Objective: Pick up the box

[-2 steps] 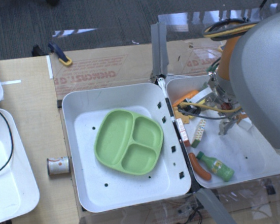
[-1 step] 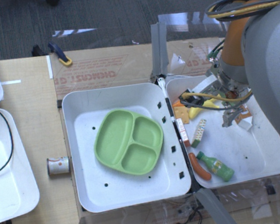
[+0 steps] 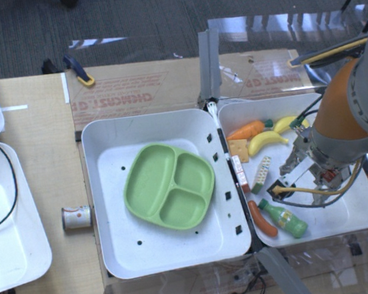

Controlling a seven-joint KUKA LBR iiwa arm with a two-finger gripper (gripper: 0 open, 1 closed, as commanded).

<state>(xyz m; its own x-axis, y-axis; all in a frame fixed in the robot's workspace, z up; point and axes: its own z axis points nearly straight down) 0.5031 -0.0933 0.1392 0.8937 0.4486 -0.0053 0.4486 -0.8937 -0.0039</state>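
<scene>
A slim red-and-white box (image 3: 240, 172) lies along the left wall of the right bin (image 3: 355, 218), just below a small yellow cracker-like square (image 3: 239, 150). My gripper (image 3: 307, 165) hangs low over the middle of the right bin, to the right of the box and apart from it. Between the two lies a short white striped piece (image 3: 262, 173). Nothing shows in the gripper's grasp.
The right bin also holds a carrot (image 3: 246, 130), a banana (image 3: 268, 140), a second yellow fruit (image 3: 287, 123), a red sausage-like piece (image 3: 262, 219) and a green bottle (image 3: 285, 217). A green divided plate (image 3: 169, 186) lies in the left bin (image 3: 108, 207). A small can (image 3: 77, 217) lies on the bench.
</scene>
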